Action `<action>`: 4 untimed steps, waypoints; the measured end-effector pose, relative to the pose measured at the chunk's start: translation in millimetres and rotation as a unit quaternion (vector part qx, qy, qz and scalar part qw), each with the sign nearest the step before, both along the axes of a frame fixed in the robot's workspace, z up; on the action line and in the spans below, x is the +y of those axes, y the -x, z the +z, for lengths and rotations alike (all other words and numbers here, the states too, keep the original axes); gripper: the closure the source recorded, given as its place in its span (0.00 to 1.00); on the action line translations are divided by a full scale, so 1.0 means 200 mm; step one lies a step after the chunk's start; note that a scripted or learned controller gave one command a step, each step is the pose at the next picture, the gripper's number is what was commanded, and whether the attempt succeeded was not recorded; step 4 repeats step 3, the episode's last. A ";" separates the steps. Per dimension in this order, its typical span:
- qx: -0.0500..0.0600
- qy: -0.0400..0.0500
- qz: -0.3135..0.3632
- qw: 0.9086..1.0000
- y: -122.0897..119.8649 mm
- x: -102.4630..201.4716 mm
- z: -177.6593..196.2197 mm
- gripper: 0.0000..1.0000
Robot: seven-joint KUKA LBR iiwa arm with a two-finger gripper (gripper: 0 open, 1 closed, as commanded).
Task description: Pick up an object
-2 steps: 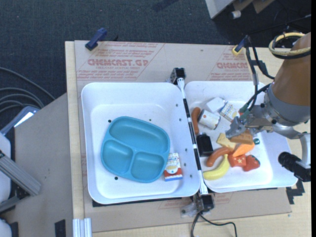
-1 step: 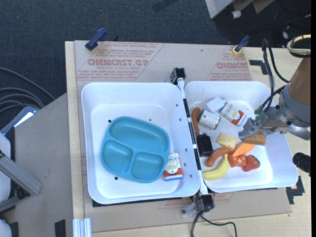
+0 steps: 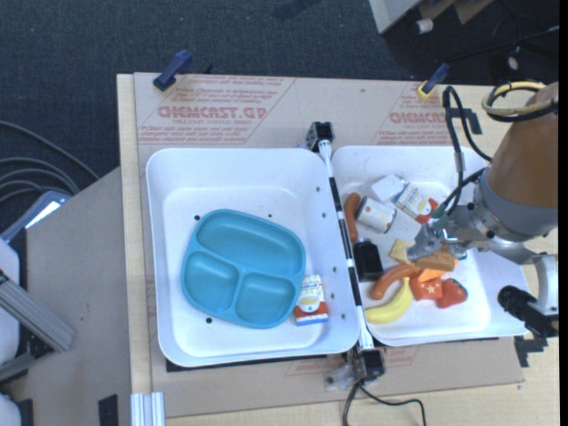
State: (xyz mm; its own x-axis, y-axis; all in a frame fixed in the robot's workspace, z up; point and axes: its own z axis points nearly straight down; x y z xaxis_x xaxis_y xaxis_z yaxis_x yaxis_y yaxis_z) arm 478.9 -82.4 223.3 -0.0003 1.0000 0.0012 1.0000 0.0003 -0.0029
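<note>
1. You get bright, even overhead light; the white bins [image 3: 169, 238] nearly wash out.
2. Shadows are soft and short.
3. The picture is slightly soft and low-res, with dark floor [image 3: 89, 25] detail lost.

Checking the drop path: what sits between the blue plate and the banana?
In the camera view, between the blue plate and the banana lie a small carton at the plate's edge, then the two bins' adjoining rims.

Your arm [image 3: 524, 180] reaches in from the right, its orange band above the grey wrist, angled downward and leftward. Your gripper [image 3: 437, 240] sits low over the right-hand side, pointing down and left.
</note>
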 end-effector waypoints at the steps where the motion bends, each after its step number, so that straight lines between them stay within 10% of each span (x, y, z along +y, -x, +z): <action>1: -0.002 0.001 0.000 1.000 0.00 0.29 0.09 1.00; 4: -0.002 0.001 0.000 1.000 0.00 -0.01 0.19 1.00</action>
